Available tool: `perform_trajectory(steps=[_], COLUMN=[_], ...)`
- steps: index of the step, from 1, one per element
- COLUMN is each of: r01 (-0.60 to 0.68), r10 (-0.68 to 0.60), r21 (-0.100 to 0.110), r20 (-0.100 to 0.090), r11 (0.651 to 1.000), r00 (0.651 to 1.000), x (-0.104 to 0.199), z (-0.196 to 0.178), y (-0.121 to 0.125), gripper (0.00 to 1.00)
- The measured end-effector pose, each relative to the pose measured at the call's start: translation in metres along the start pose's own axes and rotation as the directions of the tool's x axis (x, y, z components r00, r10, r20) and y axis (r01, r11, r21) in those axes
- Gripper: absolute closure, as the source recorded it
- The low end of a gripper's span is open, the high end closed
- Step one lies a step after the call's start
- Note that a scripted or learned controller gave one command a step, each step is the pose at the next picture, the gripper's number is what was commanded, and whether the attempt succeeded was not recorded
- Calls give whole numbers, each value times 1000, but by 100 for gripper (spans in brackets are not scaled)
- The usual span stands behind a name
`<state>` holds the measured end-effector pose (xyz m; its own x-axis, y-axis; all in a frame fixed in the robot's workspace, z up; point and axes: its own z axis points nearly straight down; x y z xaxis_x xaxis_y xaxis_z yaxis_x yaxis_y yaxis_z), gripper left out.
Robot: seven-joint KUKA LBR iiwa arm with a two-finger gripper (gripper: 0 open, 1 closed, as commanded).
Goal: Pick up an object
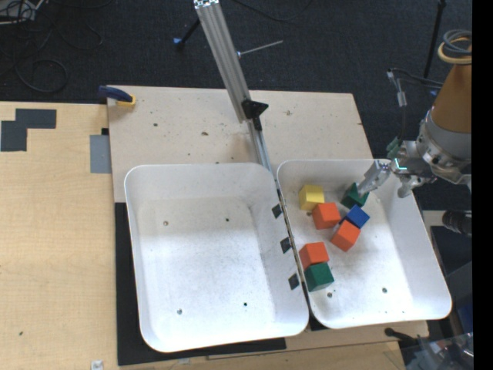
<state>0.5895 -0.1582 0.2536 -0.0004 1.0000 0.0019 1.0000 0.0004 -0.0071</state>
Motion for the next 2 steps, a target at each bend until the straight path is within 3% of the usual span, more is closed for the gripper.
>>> perform_trajectory(steps=[1, 2], r01=[0, -1], r10=[0, 1], r21=[-4, 2], r20=[1, 0], r11=[1000, 1000], r00=[1000, 1000], x=[0, 0], z=[-2, 63], y=[1, 1], gripper=[0, 0])
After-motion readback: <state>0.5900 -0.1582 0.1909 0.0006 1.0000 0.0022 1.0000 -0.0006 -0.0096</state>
